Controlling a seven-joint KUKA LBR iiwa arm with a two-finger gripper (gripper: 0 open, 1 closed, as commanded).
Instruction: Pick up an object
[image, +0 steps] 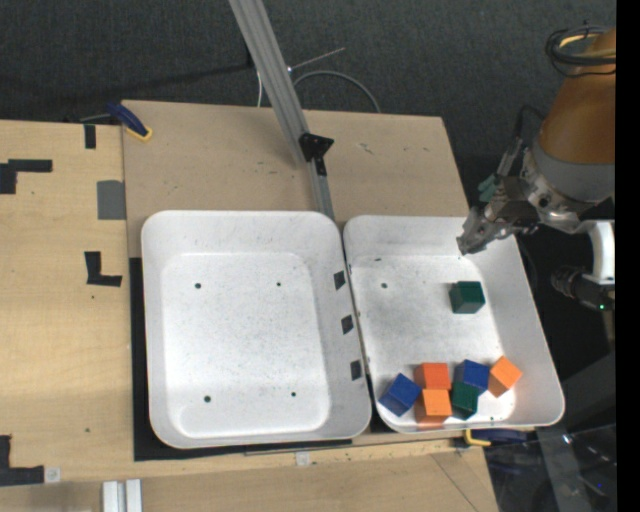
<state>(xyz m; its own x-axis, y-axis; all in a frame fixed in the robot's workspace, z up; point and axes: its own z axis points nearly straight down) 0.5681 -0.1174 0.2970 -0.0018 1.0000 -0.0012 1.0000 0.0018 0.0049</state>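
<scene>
gripper above lone green block

wooden bench, two white bins side by side. gripper over right bin, far edge; jaw state impossible to tell, nothing seen held. dark green block alone mid-bin, just below the gripper, toward the near side, roughly cubic. cluster of blue and orange blocks by near wall. no readable writing.

The grey, orange-banded arm reaches in from the right, wrist angled down-left.
</scene>
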